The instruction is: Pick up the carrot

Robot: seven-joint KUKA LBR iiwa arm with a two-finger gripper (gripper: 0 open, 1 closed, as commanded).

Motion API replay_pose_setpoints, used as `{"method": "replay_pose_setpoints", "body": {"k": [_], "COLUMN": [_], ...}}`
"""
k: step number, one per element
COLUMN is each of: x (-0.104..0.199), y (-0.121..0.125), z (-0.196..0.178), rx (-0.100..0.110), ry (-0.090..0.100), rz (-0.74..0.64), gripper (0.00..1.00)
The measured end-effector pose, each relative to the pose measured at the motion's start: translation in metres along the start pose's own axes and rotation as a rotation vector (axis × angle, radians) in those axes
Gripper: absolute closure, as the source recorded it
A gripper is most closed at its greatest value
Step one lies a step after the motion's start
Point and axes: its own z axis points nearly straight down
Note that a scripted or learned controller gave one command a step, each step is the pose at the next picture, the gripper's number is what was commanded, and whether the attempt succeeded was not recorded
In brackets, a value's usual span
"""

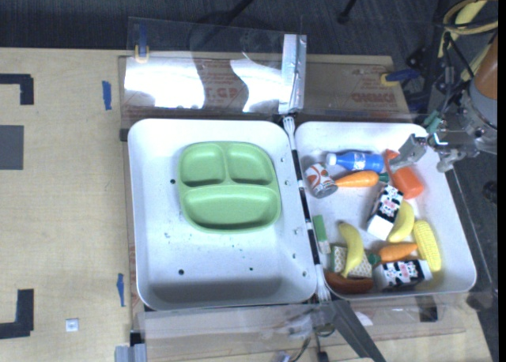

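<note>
We are hovering our two-finger gripper (pixel 419 147), jaws spread and gripping nothing, just right of the tapered orange carrot (pixel 357 180), which is lying lengthwise left-to-right.

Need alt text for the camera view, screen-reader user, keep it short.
The gripper hovers at the right bin's upper right corner, while the carrot lies loose in that bin among toy food. The left bin holds a green divided plate.

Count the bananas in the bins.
2, both in the right bin: one banana near its front left, another right of centre beside the corn. More may be hidden in the pile.
</note>
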Motion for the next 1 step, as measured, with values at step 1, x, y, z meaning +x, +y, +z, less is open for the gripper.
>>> {"method": "replay_pose_setpoints", "body": {"k": [1], "x": [0.0066], "y": [-0.0597], "z": [-0.0745], "rx": [-0.001], "ry": [-0.001], "rz": [-0.049], "gripper": [0.00]}}
